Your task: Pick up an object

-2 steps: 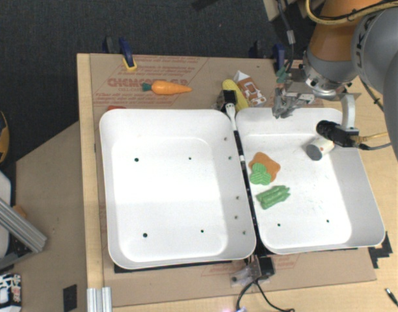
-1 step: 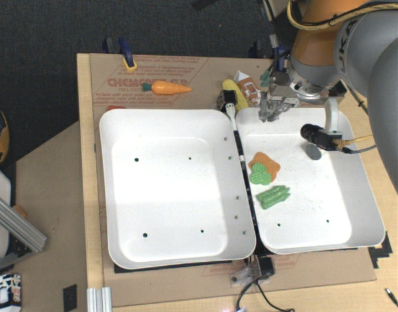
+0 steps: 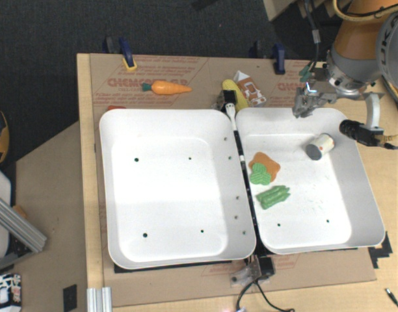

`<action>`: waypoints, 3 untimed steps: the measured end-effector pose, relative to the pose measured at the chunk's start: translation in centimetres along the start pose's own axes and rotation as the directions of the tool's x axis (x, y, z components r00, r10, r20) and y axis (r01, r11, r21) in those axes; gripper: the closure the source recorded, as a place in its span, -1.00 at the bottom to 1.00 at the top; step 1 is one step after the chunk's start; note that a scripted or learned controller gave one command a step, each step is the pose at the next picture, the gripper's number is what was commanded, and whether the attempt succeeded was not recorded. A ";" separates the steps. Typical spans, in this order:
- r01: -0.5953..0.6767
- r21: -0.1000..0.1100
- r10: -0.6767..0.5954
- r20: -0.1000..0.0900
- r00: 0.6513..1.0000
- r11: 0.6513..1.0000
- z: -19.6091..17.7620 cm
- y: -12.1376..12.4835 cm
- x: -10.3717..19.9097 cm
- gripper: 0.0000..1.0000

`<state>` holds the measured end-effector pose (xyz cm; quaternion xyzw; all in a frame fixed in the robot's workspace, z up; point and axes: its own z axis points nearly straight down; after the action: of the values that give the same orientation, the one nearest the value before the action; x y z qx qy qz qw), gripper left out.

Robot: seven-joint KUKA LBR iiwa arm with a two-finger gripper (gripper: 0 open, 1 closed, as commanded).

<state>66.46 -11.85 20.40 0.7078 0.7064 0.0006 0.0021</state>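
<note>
The right bin (image 3: pixel 355 233) holds a small white and grey cylinder (image 3: pixel 318 146) near its far right side. An orange and green toy piece (image 3: pixel 263 169) and a green ridged piece (image 3: pixel 273 196) lie near that bin's left wall. My gripper (image 3: pixel 305 106) hangs over the right bin's far edge, up and left of the cylinder, with nothing seen between its fingers. The arm's orange band (image 3: pixel 359 41) is at the top right.
The left bin (image 3: pixel 121 239) sits beside the right one. On the cardboard behind the bins lie a toy carrot (image 3: pixel 167 88), a yellow and black item (image 3: pixel 230 95) and a small brown packet (image 3: pixel 249 90). Blue clamps (image 3: pixel 127 54) hold the board's far edge.
</note>
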 end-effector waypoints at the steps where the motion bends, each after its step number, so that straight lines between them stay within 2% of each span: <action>1: -0.002 0.000 0.002 0.001 1.000 1.000 0.0 0.2 -5.4 1.00; 2: 0.001 0.005 -0.001 -0.002 1.000 1.000 -0.9 -1.8 -5.4 1.00; 3: 0.000 -0.001 0.000 0.001 1.000 1.000 -2.8 -0.6 -10.7 1.00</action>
<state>65.83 -22.54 23.24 0.7076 0.7066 0.0007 0.0031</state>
